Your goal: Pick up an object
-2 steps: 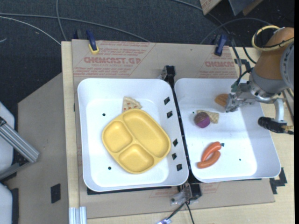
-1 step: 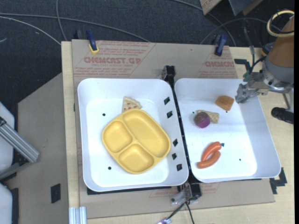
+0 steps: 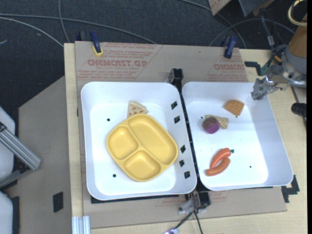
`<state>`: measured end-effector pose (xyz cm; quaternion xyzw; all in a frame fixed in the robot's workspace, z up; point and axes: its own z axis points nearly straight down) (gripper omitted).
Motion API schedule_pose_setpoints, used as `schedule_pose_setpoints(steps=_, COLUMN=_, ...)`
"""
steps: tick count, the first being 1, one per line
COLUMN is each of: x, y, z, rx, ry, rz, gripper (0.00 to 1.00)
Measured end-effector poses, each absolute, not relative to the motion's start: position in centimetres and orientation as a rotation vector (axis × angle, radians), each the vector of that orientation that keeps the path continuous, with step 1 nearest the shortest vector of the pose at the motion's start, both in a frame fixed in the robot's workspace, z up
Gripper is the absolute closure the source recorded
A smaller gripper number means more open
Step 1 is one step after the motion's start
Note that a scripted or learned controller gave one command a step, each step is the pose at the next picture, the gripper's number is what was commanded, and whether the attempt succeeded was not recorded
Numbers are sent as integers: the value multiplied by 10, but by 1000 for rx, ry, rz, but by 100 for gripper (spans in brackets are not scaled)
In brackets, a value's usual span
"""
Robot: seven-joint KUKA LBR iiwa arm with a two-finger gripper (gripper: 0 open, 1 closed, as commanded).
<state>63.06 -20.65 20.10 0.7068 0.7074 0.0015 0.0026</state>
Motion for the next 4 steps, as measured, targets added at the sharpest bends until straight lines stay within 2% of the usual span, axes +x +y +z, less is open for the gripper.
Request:
schedule_pose_setpoints(steps=1, x=632, y=-207, z=253, rx=2216, ry=2218, rz=5, gripper=100)
schedule_pose_setpoints(steps=3, x=626, y=-95, z=233, rx=2218, ry=2229, rz=0, gripper=100)
schedule_pose_setpoints(steps=4, x=627, y=-36, z=241, rx=2216, ry=2228, rz=2, gripper=100)
